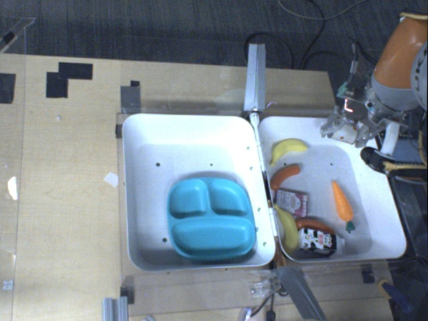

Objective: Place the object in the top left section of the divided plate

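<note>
A light blue divided plate point(211, 217) lies in the left bin point(144, 179), with two small sections at its far side and one large section in front. My gripper point(346, 130) hangs over the far right corner of the right bin point(381, 212), well apart from the plate. Below it in that bin lie a yellow banana point(287, 149), a red-brown sausage point(286, 174), an orange carrot point(342, 203), a dark red packet point(292, 200), a second banana point(289, 227) and a black packet point(316, 240). I see nothing held at the gripper.
A metal rail point(255, 79) stands at the back between the bins. The arm's grey body and orange band point(400, 55) fill the upper right. A black cable point(314, 9) runs over the dark floor behind the bench.
</note>
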`<state>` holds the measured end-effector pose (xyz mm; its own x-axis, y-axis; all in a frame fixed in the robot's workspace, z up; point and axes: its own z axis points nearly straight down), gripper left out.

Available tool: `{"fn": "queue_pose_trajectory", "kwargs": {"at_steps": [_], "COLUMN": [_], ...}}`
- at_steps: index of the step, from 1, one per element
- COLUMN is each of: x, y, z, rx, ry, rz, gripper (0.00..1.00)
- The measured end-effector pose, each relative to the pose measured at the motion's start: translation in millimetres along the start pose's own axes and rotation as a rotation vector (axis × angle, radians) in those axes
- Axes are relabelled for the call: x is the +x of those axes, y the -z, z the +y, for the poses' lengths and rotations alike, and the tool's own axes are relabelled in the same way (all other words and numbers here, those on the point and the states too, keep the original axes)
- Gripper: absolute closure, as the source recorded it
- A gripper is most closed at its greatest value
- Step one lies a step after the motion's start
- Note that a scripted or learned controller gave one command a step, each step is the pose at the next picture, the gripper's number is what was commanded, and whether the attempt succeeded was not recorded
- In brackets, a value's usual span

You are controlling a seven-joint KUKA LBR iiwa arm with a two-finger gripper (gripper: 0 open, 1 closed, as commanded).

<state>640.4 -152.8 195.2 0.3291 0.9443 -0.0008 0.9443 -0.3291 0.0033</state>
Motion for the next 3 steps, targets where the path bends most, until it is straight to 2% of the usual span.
{"fn": "queue_pose_trajectory", "kwargs": {"at_steps": [1,2,3], "x": [4.9,-3.2,11.9], "y": [52.3,7.4,47.6], "z": [-85.1,-85.0,-150.7], "rx": [0.002,0.004,0.003], "ry": [-0.131,-0.206,-0.160], "rz": [0.001,0.000,0.001], "gripper": [1.00,1.00,1.00]}}
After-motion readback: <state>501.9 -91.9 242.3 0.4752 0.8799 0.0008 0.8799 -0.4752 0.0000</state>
